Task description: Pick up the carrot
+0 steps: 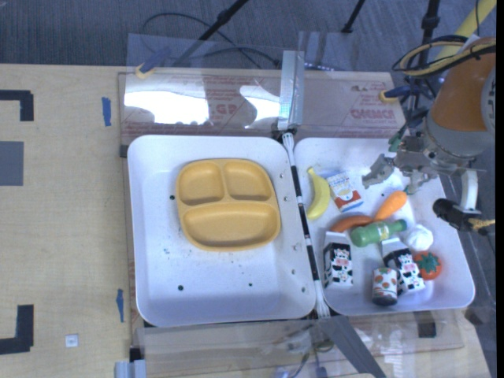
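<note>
Bench [63,211]: tan top, black marks and blue tape at its left.
Left bin [150,290]: white, shallow; dark specks on its floor.
Tray [228,203]: yellow, three compartments, lies in the left bin toward its far side.
Divider [303,227]: the two bins' rims meet here, touching.
Right bin [457,290]: white, holds all the small items.
Banana [319,195]: yellow, at the left wall of the right bin, far half.
Carton [344,189]: small, white with red and blue, just right of the banana.
Cow carton [339,264]: black-and-white print, upright, near left part of the right bin.
Bottle [379,231]: green, lying on its side mid-bin, over an orange item whose end shows at its left.
Carrot [391,205]: orange, lying tilted, just far of the bottle, just near of the gripper; free of the fingers.
Can [385,286]: upright at the near wall, beside a second cow-print item.
Tomato [430,266]: red, green top, near right.
Gripper [398,176]: above the far right part of the right bin, fingers spread apart, nothing between them.
Arm [461,109]: grey with an orange band, comes in from the right.
</note>
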Robot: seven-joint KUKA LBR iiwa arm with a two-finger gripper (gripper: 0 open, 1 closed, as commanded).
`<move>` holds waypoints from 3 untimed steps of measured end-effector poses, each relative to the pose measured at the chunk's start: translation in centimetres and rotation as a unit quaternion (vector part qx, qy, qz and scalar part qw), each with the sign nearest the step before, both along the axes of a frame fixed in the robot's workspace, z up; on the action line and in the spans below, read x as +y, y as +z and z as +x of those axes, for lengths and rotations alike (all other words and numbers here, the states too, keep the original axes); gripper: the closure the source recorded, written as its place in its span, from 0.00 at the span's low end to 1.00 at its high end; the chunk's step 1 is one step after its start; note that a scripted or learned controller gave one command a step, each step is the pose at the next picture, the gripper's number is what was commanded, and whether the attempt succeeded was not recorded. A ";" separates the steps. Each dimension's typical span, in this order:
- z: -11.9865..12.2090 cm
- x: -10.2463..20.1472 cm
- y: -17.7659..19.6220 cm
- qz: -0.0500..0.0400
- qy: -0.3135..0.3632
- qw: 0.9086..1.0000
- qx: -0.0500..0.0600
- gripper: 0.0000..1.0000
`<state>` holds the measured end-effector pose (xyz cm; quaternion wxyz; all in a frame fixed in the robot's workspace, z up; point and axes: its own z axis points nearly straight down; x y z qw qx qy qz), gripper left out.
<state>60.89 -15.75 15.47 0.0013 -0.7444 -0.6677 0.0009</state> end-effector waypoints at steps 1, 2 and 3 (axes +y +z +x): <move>-1.0 -4.0 -6.1 0.001 0.017 1.000 -0.002 0.00; 0.7 0.8 -6.8 0.000 0.110 0.994 -0.003 0.00; 1.6 -0.5 -6.9 -0.001 0.060 0.998 -0.005 0.00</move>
